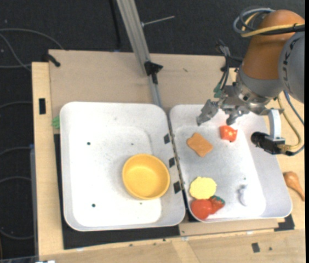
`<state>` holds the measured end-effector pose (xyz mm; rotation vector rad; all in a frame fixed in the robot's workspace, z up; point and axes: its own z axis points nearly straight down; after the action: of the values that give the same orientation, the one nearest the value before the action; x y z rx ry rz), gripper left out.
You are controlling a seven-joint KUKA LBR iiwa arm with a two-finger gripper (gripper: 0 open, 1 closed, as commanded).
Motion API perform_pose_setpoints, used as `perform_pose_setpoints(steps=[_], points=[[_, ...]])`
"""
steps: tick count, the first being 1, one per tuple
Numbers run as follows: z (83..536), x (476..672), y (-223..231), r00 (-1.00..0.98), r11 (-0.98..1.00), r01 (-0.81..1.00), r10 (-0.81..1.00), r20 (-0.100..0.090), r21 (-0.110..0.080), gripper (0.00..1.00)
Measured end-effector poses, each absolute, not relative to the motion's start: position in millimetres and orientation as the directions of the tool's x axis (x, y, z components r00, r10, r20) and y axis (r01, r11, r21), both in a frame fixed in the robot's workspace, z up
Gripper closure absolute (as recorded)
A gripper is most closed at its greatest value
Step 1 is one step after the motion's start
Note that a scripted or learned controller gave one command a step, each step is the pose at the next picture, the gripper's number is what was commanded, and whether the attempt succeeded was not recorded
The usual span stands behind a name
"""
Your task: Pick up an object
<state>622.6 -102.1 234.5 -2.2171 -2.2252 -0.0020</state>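
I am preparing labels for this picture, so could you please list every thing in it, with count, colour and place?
bins: 2, white, side by side on the bench
bowl: 1, yellow, left bin, near its right edge
block: 1, orange-brown, right bin, middle
small object: 1, red, right bin, far side, just below the gripper
round piece: 1, yellow, right bin, near side
object: 1, red, right bin, near corner, touching the yellow piece
small item: 1, grey, right bin
gripper: 1, grey, above right bin, open
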Motion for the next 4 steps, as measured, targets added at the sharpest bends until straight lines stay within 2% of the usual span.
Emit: perform_pose_setpoints(steps=[1,2,4], points=[[234.6,622.7,-101.9,-0.003,0.003,1.0,1.0,0.002,0.001,0.0],[191.8,619.9,-100.6,0.002,-0.002,1.0,1.0,-0.003,-0.004,0.0],[99.7,615.5,-99.0,0.002,-0.002,1.0,1.0,-0.004,0.001,0.0]])
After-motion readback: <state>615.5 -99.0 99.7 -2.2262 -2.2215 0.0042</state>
